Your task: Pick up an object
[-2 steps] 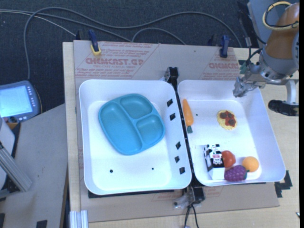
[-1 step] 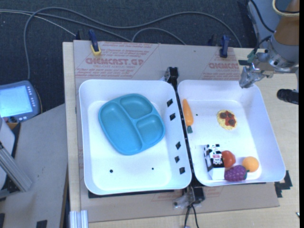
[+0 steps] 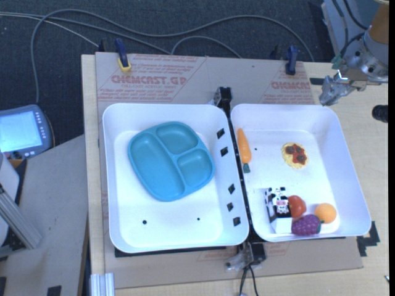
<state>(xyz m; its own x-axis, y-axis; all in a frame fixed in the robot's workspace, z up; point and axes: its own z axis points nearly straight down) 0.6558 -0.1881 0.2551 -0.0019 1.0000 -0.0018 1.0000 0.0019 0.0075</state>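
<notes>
The right bin (image 3: pixel 345 159) holds several small items. An orange carrot (image 3: pixel 244 147) lies along its left wall. A yellow disc with red topping (image 3: pixel 295 155) sits near the middle. At the front, a black-and-white toy (image 3: pixel 278 203), a red tomato (image 3: pixel 297 205), an orange fruit (image 3: pixel 325 213) and purple grapes (image 3: pixel 306 225) are bunched together. My gripper (image 3: pixel 335 93) hangs at the upper right, over the bench just beyond the right bin's far right corner, well apart from every item.
The left bin (image 3: pixel 117 184) contains a blue divided plate (image 3: pixel 171 160). Black clips (image 3: pixel 233 190) line the wall between the bins. Two clamps (image 3: pixel 123 57) hold the cardboard at the back. A tablet (image 3: pixel 21 129) lies off the bench at the left.
</notes>
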